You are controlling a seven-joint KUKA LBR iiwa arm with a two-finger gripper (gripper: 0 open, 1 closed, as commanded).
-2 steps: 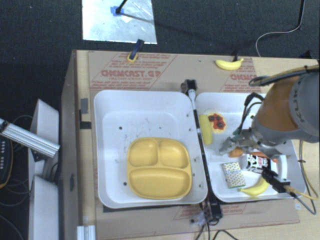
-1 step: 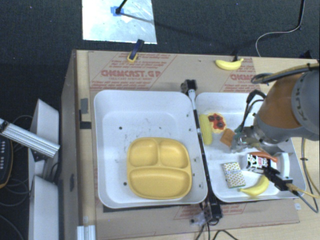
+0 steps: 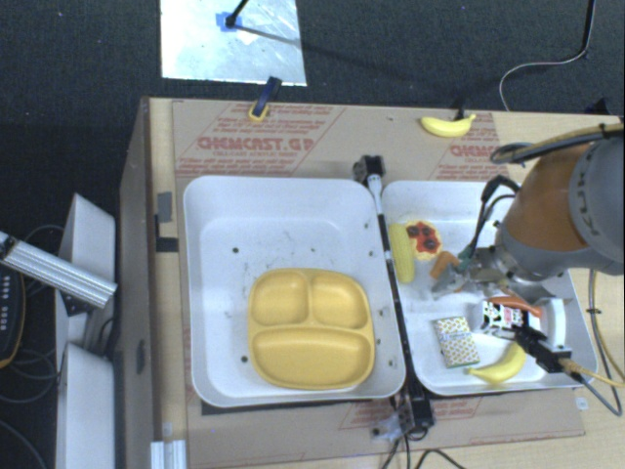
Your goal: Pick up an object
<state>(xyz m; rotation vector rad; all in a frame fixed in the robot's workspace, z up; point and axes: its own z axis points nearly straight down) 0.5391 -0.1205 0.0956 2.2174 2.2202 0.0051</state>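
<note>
The word "CHEMCAST GP" is printed in red on the brown protective sheet [image 3: 293, 130] covering the bench — repeated across it, most legibly behind the left bin [image 3: 210, 262]. The remaining printed fragments are too blurred to be read

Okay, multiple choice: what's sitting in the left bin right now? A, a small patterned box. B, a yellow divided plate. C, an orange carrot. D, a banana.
B: the yellow divided plate lies alone in the left bin, while a banana and the small patterned box lie in the right bin.
</note>
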